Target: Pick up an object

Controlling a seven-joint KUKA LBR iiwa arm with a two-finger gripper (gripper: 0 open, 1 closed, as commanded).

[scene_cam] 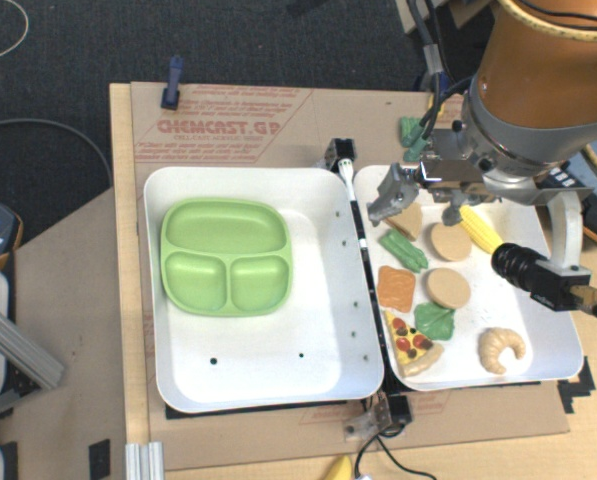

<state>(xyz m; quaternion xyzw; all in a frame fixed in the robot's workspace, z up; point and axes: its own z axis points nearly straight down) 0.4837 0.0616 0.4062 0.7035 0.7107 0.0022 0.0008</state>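
Though its grip state is unclear, the gripper (390, 200) hovers at the right bin's (568, 363) top-left corner, half-hiding tan toy food (408, 220)

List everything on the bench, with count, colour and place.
bins: 2, white, side by side on the bench
divided plate: 1, green, left bin
croissant: 1, tan, right bin, near corner
pizza slice: 1, yellow and red, right bin, near edge
round slices: 2, tan, right bin, middle
corn cob: 1, yellow, right bin, far side
pincer: 1, grey, above right bin's far left corner
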